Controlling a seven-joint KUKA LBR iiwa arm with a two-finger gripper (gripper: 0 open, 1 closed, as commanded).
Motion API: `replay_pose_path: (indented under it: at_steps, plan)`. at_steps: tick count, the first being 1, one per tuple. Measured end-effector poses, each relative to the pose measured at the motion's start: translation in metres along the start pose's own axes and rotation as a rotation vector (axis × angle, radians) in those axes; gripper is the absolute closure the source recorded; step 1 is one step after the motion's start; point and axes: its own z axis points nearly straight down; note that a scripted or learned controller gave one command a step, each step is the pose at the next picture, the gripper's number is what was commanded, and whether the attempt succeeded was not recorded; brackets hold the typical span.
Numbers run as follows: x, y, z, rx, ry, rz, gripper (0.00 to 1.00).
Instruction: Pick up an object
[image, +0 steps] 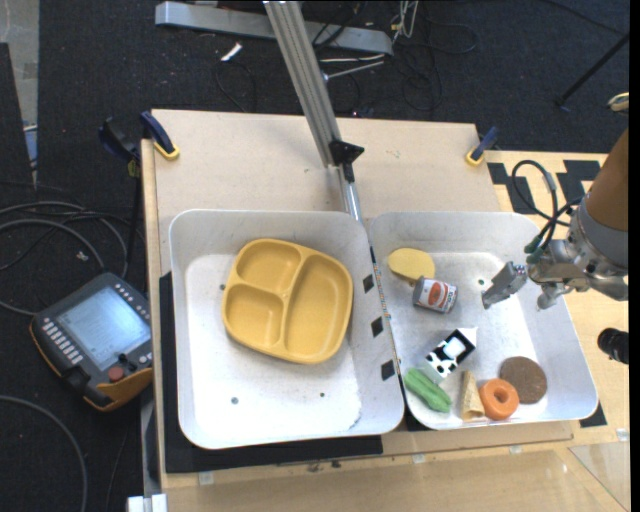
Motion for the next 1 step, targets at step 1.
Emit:
replay_pose_path:
  at_steps: [1]
  plan:
    - [-0.0001,0.0,-0.0001,-0.001,0.0,0.001,0.0]
